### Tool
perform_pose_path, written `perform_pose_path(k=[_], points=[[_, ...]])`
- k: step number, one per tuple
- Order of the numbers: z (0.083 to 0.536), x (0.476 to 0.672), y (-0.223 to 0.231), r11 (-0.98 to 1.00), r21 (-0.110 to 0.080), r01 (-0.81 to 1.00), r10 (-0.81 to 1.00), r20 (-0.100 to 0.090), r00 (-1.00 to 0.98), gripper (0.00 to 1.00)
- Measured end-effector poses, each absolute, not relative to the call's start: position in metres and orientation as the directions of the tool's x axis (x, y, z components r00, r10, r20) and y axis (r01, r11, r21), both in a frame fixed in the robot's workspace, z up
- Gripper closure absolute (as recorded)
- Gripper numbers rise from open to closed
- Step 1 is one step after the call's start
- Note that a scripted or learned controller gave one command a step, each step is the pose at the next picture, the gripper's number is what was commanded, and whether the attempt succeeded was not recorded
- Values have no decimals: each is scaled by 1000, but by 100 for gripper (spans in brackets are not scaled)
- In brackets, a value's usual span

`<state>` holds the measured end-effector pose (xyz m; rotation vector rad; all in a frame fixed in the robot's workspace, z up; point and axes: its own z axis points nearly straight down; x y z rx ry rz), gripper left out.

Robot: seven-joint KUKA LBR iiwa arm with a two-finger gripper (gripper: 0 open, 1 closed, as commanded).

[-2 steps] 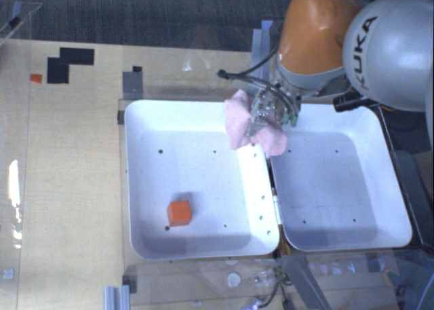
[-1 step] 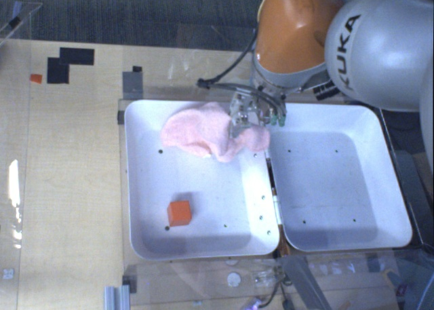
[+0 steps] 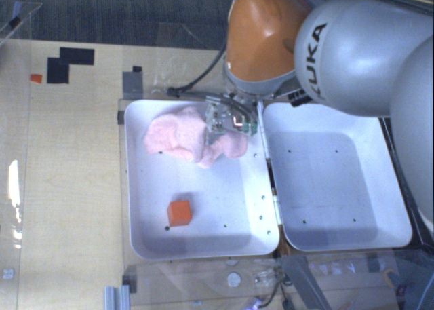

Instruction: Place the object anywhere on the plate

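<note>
A small orange-red block (image 3: 180,213) lies on the floor of the left bin (image 3: 135,186), toward its front. A pale pink plate (image 3: 178,136) with an uneven outline rests at the back of that bin. My gripper (image 3: 218,129) hangs from the orange wrist band over the plate's right part, close to the bin's back right corner. It hides a piece of the plate. The block sits well clear of the gripper, down and to the left of it.
The right bin (image 3: 339,166) stands alongside, split from the left one by a narrow ridge. My big grey arm (image 3: 366,51) covers that bin's back edge. Black markers (image 3: 68,63) and a small orange tag (image 3: 35,79) lie on the bench at far left.
</note>
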<state>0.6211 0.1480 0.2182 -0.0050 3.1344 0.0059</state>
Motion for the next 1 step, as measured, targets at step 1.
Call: perform_pose_path(k=[1], points=[[225,618,200,1000,5,-4,-4,-9,-1000,100]])
